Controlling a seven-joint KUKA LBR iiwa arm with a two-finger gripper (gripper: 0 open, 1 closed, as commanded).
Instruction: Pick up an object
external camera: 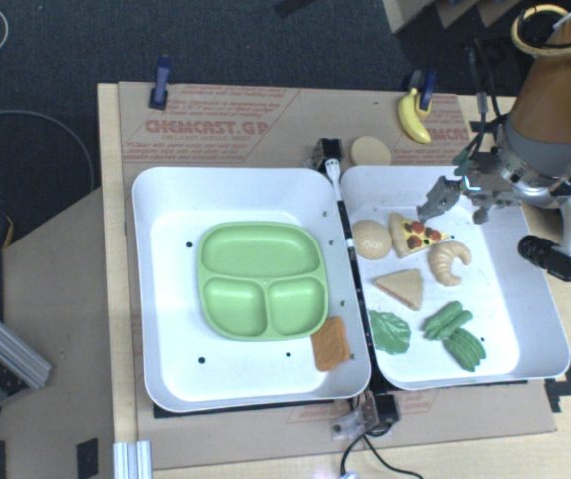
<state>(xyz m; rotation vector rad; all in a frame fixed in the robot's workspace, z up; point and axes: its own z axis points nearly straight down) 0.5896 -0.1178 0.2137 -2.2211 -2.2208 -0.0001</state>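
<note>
Left white bin (166,267): green plastic three-compartment plate (263,279), brown toast-like slab (330,344) by its lower right corner. Right white bin (535,317): round tan bun (371,239), pizza slice (413,234), croissant (449,260), sandwich wedge (400,287), green leafy pieces (452,332). Grey two-finger gripper (443,200) hovers above the pizza slice, fingers spread, holding nothing.

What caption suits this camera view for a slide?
Gripper hovers above toy foods in the right bin; green tray in left bin.

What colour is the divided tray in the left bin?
Pale green, seen clearly in the camera view: the divided tray.
</note>
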